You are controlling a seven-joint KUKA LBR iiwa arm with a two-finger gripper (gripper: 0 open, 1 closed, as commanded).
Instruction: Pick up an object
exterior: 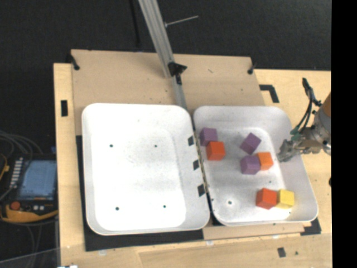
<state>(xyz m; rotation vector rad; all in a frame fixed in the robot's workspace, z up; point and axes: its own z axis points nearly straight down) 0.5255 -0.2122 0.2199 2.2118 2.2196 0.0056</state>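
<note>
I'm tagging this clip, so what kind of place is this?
Probably a robotics lab test bench, not a home or factory. Two shallow white bins sit on a plywood bench, coloured blocks lie in the right one, and a handheld control pendant rests nearby.

A light wooden table (pixel 67 149) stands on a dark floor. A grey metal pole (pixel 159 38) goes at a slant from the top edge down to the place between the two bins. At the left edge lies a handheld panel (pixel 30 186) with a blue screen, with cables beside it.
</note>
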